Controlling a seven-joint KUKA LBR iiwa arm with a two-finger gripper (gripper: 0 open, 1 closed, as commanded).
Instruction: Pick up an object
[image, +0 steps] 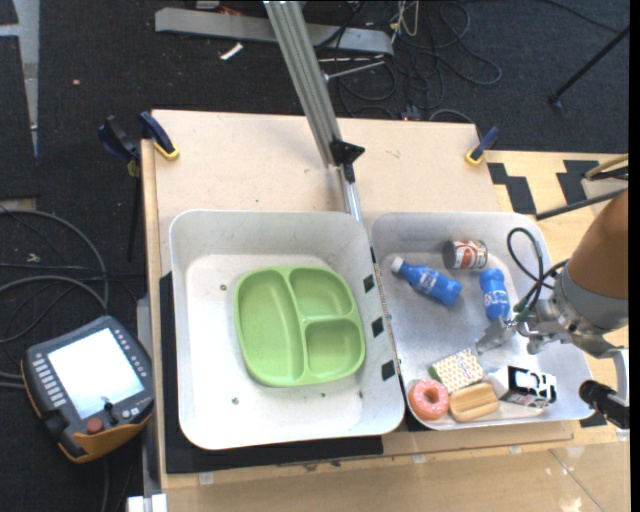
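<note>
Just beside the claw (497, 338), whose state I cannot tell, the blue bottle (494, 293) looks light, rigid and slippery; best gripped across its middle.

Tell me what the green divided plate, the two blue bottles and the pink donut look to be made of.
Green divided plate: likely molded plastic, with a smooth, uniform color and soft sheen. Blue bottles: probably plastic, glossy, with white caps or labels. Pink donut: looks like a toy, perhaps plastic or rubber, with even pink frosting; the exact material is unclear.
</note>
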